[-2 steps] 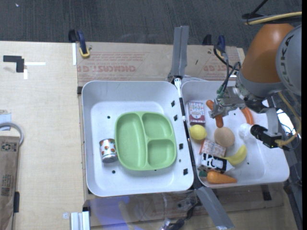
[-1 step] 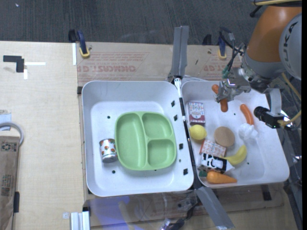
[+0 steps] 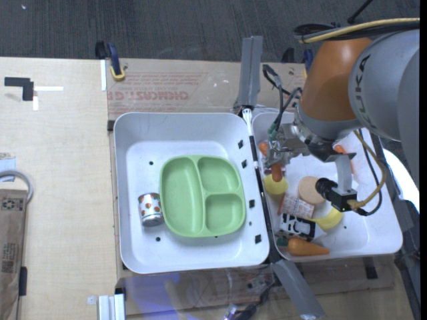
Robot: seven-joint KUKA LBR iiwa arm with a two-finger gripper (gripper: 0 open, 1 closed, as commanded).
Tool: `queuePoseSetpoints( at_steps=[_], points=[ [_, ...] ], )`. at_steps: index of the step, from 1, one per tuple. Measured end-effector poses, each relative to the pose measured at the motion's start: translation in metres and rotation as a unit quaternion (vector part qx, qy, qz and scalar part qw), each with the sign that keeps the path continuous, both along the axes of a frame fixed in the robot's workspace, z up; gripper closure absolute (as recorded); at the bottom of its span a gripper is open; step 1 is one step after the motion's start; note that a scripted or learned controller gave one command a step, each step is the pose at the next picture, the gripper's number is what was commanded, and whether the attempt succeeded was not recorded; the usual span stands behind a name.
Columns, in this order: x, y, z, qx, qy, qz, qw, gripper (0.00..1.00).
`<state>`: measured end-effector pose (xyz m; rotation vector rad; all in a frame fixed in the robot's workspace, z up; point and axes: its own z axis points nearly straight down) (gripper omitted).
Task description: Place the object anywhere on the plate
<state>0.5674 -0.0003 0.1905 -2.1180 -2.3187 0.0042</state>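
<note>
A green three-compartment plate (image 3: 200, 195) lies in the left bin (image 3: 127, 179), with nothing on it. My gripper (image 3: 275, 153) hangs over the left side of the right bin (image 3: 383, 242), close to the divider between the bins. Just below it sits a small yellow and orange toy food piece (image 3: 274, 182). The grey arm and its orange band hide the upper part of that bin.
A small printed can (image 3: 151, 209) stands in the left bin, beside the plate's left rim. The right bin also holds a tan round piece (image 3: 308, 190), a black-and-white box (image 3: 297, 225), a yellow piece (image 3: 328, 219) and a carrot (image 3: 307, 247).
</note>
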Motion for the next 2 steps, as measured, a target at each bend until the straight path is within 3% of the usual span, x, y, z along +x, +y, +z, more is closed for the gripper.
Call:
queuePoseSetpoints(
  at_steps=[1,2],
  points=[
    [-0.0512,0.0526,0.0004,0.0007,0.001,0.131,0.9914,1.00],
    [-0.0512,0.0523,0.0005,0.0007,0.000,0.131,0.9914,0.00]
  ],
)
